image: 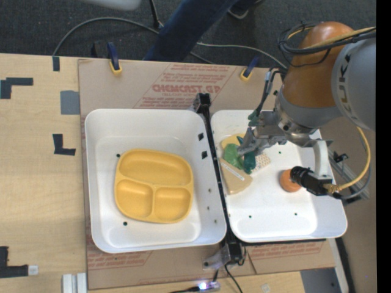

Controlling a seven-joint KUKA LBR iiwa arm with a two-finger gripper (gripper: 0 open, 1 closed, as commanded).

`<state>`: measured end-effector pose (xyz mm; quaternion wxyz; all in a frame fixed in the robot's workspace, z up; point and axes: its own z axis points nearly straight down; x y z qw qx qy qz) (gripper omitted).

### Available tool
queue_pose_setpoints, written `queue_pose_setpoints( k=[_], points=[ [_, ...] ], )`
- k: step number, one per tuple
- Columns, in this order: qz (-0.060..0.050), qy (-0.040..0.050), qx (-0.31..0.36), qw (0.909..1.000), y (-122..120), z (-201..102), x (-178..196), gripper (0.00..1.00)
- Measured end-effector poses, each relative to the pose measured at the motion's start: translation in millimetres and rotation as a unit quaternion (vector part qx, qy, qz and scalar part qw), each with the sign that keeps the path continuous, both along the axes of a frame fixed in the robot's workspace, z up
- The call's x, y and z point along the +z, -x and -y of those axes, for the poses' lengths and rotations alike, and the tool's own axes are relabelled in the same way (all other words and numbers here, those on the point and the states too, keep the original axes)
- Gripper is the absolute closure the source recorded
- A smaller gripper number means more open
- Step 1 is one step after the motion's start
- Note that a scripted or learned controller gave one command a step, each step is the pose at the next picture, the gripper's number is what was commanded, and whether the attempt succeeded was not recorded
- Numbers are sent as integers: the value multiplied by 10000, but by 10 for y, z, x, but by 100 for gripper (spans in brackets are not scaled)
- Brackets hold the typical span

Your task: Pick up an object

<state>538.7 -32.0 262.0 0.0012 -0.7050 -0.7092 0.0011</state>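
The arm reaches in from the right, its hand (249,146) low in the right bin (287,224), down among a green item (234,155) and a tan piece (237,180); whether it grips anything cannot be told, the wrist hiding much of it. An orange ball (288,182) lies nearby. A yellow tray (154,185) sits in the left bin (98,182).
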Motion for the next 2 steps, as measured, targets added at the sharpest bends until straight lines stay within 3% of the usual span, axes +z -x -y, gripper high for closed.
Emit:
queue_pose_setpoints(
  k=[2],
  points=[
    [2,5,-7,10000,-310,-957,-254,100]
  ],
)
